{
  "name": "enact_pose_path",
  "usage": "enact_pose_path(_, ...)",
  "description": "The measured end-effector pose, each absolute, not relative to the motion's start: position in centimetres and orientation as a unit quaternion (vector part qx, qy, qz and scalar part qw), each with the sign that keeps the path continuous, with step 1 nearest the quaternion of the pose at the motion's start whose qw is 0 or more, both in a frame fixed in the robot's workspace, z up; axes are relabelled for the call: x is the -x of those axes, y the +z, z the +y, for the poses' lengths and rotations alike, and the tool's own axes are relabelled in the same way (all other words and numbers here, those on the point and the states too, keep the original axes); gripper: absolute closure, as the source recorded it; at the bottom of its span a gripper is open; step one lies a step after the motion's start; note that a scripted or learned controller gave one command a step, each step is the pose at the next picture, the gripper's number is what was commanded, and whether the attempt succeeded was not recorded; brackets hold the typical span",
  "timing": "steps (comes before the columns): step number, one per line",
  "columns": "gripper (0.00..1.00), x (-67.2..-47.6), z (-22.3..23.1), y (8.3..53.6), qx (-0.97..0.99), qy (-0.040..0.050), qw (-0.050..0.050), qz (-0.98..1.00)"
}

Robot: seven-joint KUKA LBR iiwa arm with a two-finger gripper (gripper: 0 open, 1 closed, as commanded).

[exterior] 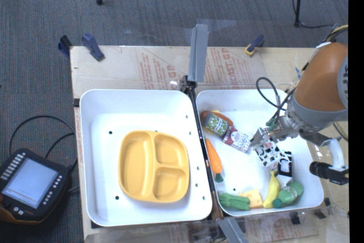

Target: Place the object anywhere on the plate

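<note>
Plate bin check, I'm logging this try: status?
Gripper low in right bin, over the toy pile. Yellow plate in left bin, nothing on it. Carrot lies nearest the divider.

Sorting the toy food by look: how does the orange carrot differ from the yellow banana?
The orange toy carrot is orange with a green tip; the yellow toy banana is all yellow. The carrot is straight, by the right white bin's left wall; the banana is curved, towards its right. Both lie in that bin.
</note>
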State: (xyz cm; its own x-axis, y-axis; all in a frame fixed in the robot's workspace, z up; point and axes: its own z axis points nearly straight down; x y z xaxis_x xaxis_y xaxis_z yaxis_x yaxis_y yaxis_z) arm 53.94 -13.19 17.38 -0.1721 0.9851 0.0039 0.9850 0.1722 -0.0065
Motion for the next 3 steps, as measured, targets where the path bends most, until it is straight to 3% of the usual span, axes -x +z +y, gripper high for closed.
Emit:
enact_pose_path(1, 1.00, -54.4, -5.3, 18.4, 0.505, 0.0012, 0.004, -0.863)
enact_pose_path(2, 1.00, -53.6, 0.8, 18.4, 0.409, 0.0013, 0.004, -0.912)
enact_pose_path(3, 1.00, -53.5, -3.4, 23.0, 0.460, 0.0010, 0.002, -0.888)
